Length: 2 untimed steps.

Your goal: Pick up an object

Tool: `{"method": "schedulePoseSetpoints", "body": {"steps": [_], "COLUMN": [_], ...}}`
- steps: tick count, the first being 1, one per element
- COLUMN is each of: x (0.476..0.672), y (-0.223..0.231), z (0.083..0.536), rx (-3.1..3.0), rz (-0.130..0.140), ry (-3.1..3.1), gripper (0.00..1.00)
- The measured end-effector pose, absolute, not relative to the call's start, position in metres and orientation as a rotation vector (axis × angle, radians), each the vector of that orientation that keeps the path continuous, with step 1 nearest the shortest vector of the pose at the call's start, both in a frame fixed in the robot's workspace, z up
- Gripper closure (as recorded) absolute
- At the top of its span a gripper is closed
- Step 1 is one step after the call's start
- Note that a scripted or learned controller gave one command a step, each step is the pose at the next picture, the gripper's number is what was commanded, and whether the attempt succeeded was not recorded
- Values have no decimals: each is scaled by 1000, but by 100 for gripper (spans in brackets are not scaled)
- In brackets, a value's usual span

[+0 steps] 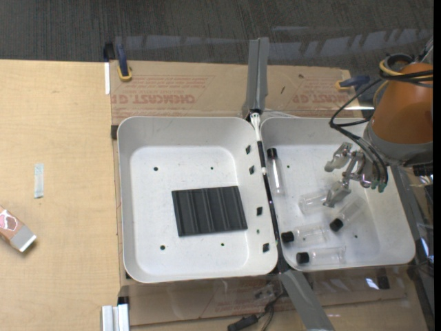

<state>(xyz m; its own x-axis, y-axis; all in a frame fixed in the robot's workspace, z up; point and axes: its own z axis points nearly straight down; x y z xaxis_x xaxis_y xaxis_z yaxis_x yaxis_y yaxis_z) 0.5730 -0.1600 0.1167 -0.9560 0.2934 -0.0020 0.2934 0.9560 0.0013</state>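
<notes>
Hand point(342, 182) at right-center of frame, hanging low inside right bin point(386, 257), under orange-banded arm point(403, 109). Metal fingers seemingly spread a little, nothing between them; exact width too small to tell. Just below hand, clear vials: one point(313, 201) near hand's lower left, one with black cap point(344, 216) lower right of that, two more with black caps point(303, 236) point(322, 255) along bin's front edge. Long clear tube with dark tip point(273, 171) lying against bin's left wall. Any of these a fair pick target; nearest one just beside fingertips, touching or not unclear.

Risks, as judgement: vials round, clear and slick, likely to roll or squirt out when fingers close; clustered pieces could get nudged apart; off-center close could catch nothing at all.

Left bin point(138, 150) at center of frame holding dark ribbed pad point(209, 210). Bins on cardboard sheet point(179, 95) over tan surface point(55, 150). On surface at far left: small grey strip point(38, 181), red-white packet point(15, 230). Blue clamps point(122, 66) at upper left. Grey carpet across top of frame.
</notes>
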Motion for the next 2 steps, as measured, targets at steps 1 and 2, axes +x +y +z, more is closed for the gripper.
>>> {"method": "schedulePoseSetpoints", "body": {"steps": [1,2], "x": [542,573], "y": [-189,-222], "z": [230,249], "rx": [174,-103], "rz": [1,0], "ry": [3132,3134], "gripper": [0,0]}}
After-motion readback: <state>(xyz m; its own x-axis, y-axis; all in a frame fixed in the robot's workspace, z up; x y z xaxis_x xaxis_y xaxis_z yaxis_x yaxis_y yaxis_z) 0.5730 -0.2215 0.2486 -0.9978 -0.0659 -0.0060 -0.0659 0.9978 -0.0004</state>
